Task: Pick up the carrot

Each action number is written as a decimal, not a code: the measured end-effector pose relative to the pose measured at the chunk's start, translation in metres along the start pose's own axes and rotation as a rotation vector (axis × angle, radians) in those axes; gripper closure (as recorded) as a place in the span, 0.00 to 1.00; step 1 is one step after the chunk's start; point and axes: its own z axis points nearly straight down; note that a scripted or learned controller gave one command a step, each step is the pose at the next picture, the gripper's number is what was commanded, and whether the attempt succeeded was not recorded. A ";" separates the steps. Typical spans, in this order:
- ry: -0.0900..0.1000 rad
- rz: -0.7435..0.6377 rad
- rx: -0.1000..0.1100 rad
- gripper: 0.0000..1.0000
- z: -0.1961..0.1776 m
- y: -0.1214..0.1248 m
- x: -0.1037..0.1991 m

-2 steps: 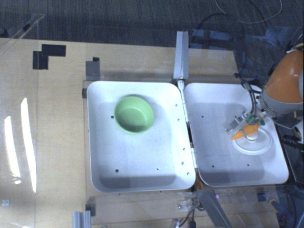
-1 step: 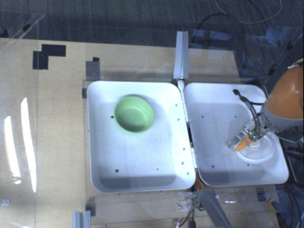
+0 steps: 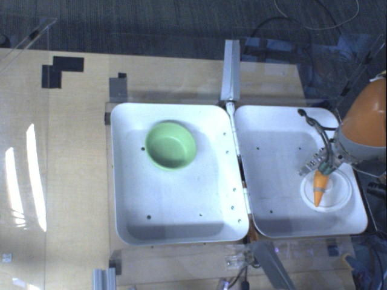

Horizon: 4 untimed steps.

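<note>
The orange carrot is in the right bin, over a small white plate near the bin's right side. Its thick end points up into my gripper and its tip points toward the bin's front. The gripper comes in from the right below the orange band of the arm. Its fingers are shut on the carrot's thick end. Whether the carrot's tip still touches the plate cannot be told.
A green bowl sits in the left bin, toward its back. A metal divider runs between the two bins at the back. Cables hang near the right bin's far right corner.
</note>
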 end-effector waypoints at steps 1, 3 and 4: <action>0.000 0.000 0.000 0.00 0.000 0.000 0.000; 0.001 -0.018 0.000 1.00 -0.001 -0.032 0.005; 0.001 -0.019 0.000 0.00 -0.001 -0.032 0.005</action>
